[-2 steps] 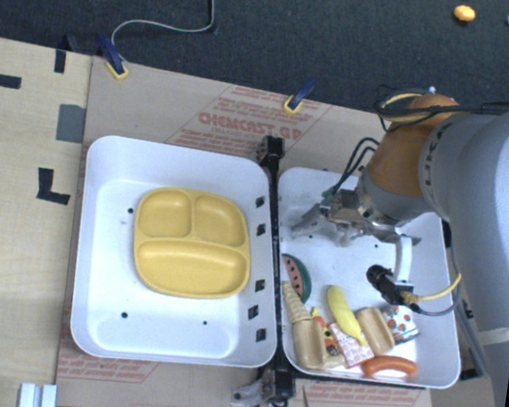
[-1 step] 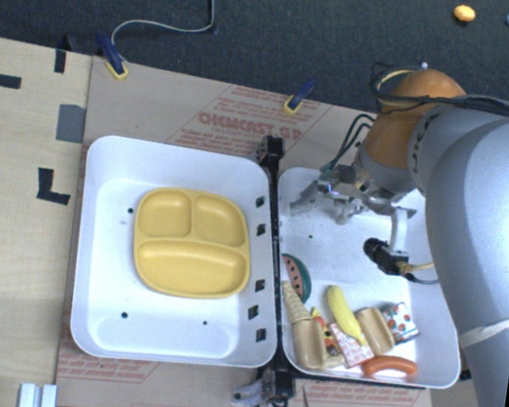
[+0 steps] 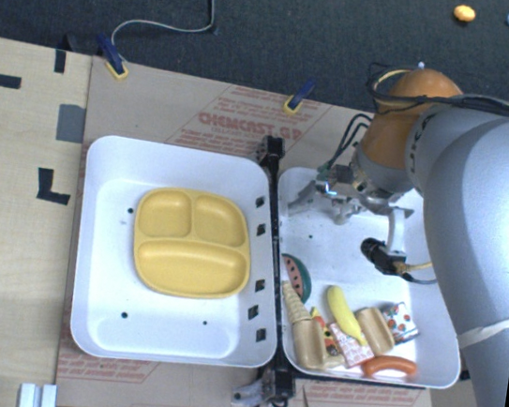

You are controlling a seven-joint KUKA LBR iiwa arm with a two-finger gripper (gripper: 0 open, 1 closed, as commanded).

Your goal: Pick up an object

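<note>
The right bin (image 3: 341, 258) holds several toy foods heaped in its near corner: a watermelon slice (image 3: 296, 275), a yellow banana (image 3: 344, 314), a brown bread roll (image 3: 374, 328), a red sausage (image 3: 389, 367), a tan cone-shaped piece (image 3: 299, 326) and a small printed packet (image 3: 402, 320). My gripper (image 3: 331, 200) hangs over the far left part of this bin, above bare white floor and well away from the food pile. I see nothing held in it. The orange band (image 3: 405, 116) and the grey arm (image 3: 480, 213) cover the bin's right side.
In the left bin (image 3: 110, 157) a yellow divided plate (image 3: 194, 243) lies flat in the middle. A black divider with clips (image 3: 265, 237) runs between the bins. A black cable plug (image 3: 379, 254) dangles from the wrist over the right bin.
</note>
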